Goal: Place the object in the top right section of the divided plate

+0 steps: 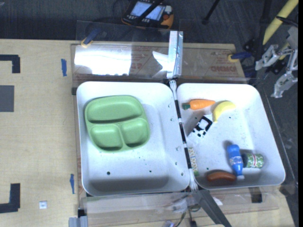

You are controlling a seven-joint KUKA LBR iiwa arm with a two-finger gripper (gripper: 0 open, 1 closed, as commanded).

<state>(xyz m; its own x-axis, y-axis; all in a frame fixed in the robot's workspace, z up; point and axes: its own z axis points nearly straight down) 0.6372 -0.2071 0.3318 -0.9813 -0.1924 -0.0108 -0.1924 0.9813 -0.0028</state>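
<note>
Fingers (280, 72) hang beyond the right bin's (265, 103) far right corner; their opening cannot be told. Carrot (201, 104), banana (221, 109) and blue bottle (235, 159) lie there; divided plate (117, 122) sits left. Grasp centrally, release low.

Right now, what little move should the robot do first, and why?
Probably reach into the right bin and hover above one item, perhaps the carrot at its far side. The green divided plate in the left bin holds nothing, and the carrot, banana, blue bottle, can and sausage all lie in the right bin.
</note>
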